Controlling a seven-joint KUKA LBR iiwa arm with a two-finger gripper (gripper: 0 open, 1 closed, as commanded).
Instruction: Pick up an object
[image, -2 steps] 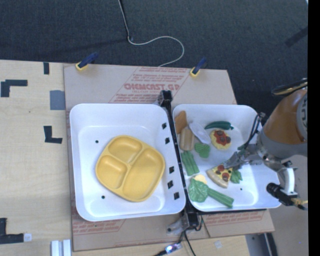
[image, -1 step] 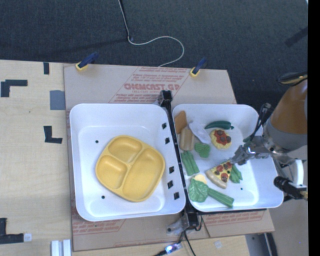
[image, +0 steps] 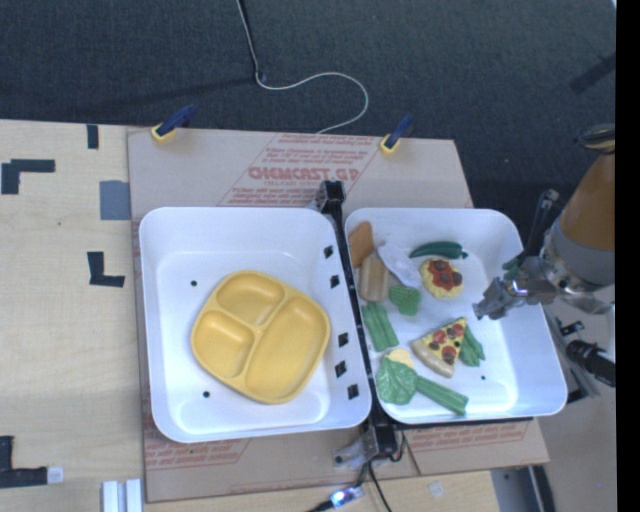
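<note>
My gripper (image: 494, 300) hangs over the right side of the right bin (image: 500, 225), pointing left, with nothing visible between its fingers. To its left lie toy foods: a pizza slice (image: 440, 346), a round yellow pastry with red topping (image: 442, 277), a dark green pepper (image: 438, 249), a tan bread piece (image: 373, 278), an orange piece (image: 360, 239), a green celery stick (image: 379, 326) and a leafy green stalk (image: 412, 384). The nearest items, the pizza slice and the pastry, are a short way apart from the fingertips.
The left bin (image: 160, 300) holds a yellow divided plate (image: 260, 335). A black divider (image: 345, 290) runs between the bins. A cable (image: 310, 80) loops on the dark floor behind. The arm's orange band (image: 595, 205) is at the right edge.
</note>
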